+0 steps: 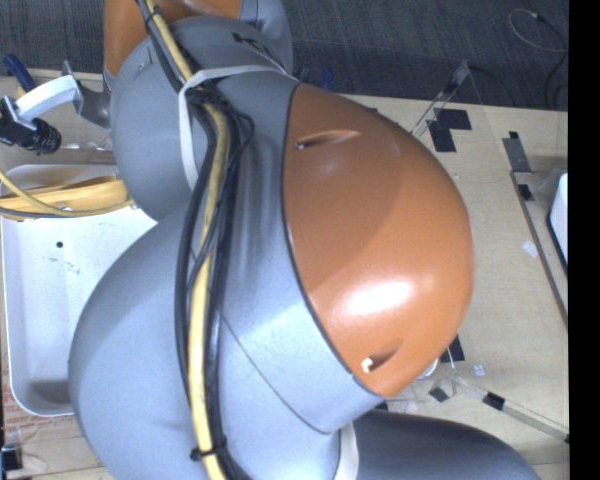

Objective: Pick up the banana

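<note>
Along the left edge, a white bin (pixel 40 298) lies on the worktop (pixel 500 208), its bare floor showing below a yellow curved shape at its upper end (pixel 75 196). That shape is most likely the banana, lying near the bin's top wall, though part of it may be yellow cable, and I cannot tell the two apart with certainty. Just above it a white and black fitting (pixel 30 113) pokes in from the left. Further right, the arm (pixel 310 268) bulks across the middle, grey shells and a broad orange cover, with a yellow and black cable bundle (pixel 205 268) running down it. I cannot tell the gripper's state. My judgement is that the task sits at the approach step, with no grasp confirmed. The next move calls for a descent centred on the banana's middle, across its narrow width.
</note>
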You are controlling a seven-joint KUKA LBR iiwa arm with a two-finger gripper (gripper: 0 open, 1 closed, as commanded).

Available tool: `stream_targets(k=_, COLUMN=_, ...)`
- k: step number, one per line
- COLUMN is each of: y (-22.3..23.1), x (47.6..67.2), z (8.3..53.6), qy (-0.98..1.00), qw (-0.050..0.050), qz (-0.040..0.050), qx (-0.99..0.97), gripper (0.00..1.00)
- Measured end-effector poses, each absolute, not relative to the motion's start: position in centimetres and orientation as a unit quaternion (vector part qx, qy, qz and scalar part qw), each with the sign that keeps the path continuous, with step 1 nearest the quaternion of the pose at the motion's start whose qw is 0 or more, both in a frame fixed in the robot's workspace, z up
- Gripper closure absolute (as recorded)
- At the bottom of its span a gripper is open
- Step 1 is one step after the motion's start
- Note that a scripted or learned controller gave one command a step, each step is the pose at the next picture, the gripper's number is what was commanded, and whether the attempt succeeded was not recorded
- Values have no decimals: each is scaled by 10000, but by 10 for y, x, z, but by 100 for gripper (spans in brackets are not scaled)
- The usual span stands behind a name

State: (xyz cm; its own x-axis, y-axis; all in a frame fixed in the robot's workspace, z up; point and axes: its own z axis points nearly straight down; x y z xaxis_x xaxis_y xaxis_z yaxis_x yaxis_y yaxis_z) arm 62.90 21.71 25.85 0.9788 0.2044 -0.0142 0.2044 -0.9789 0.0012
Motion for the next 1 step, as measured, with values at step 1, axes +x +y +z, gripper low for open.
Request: stream_targets(k=1, y=217, x=627, z=263, qy=1053, qw=30, qz=-122, qx=9944, gripper=100)
